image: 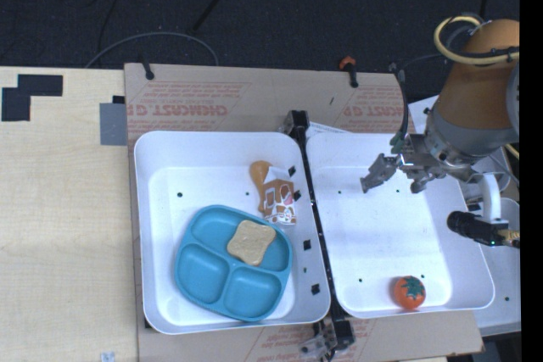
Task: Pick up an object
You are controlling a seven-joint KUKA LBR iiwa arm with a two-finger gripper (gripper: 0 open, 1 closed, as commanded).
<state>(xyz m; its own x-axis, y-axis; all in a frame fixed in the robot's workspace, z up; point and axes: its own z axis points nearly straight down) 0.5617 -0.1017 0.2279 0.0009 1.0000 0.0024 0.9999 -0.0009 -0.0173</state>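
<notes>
My gripper [395, 180] hangs over the upper middle of the right bin [356, 301], its two fingers spread apart with nothing between them. A small red-orange tomato [409, 292] lies near that bin's front edge, well below the gripper. In the left bin [157, 182] a blue divided plate [204, 267] carries a slice of toast [251, 242]. Just behind the plate sit a small brown-and-white carton [278, 203] and a tan drumstick-shaped piece [260, 175].
A black divider [307, 208] runs between the two bins. Brown cardboard [254, 102] lies under the bins, on a pale wooden bench [59, 208]. The middle of the right bin's floor is bare white.
</notes>
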